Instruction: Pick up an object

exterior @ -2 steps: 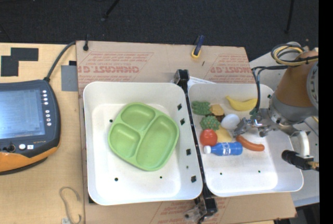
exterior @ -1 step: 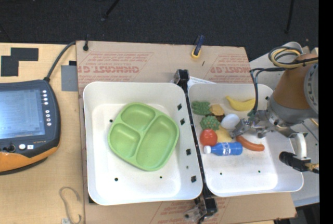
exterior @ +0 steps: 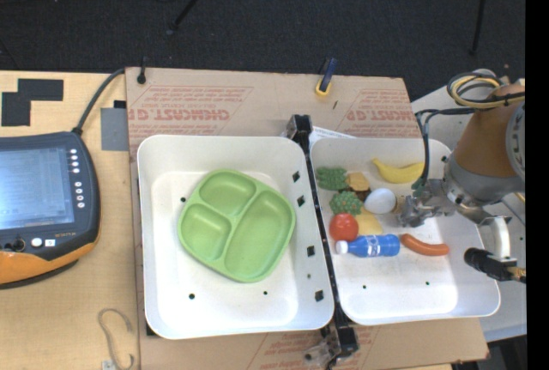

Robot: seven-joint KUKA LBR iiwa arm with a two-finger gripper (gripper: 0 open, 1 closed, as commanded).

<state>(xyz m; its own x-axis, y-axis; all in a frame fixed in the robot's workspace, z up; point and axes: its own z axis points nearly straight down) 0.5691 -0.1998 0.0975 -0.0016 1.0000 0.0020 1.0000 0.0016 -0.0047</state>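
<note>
Two shallow white bins are set side by side on the table (exterior: 60, 89). Left bin (exterior: 163, 291): one green divided plate (exterior: 238, 224), lying flat. Right bin (exterior: 429, 295): one yellow banana (exterior: 398, 171) at the far side; two green leafy pieces (exterior: 331, 178) and (exterior: 346, 203); one white egg-like item (exterior: 380, 201); one red tomato (exterior: 344, 227); one blue bottle (exterior: 371, 246) lying on its side; one orange carrot (exterior: 424, 246) just right of the bottle. The hand (exterior: 415, 210) is lowered into the right bin, between egg and carrot; whether it is wide or narrow cannot be told. One pendant with screen (exterior: 39, 197) is placed at the left table edge.
</note>
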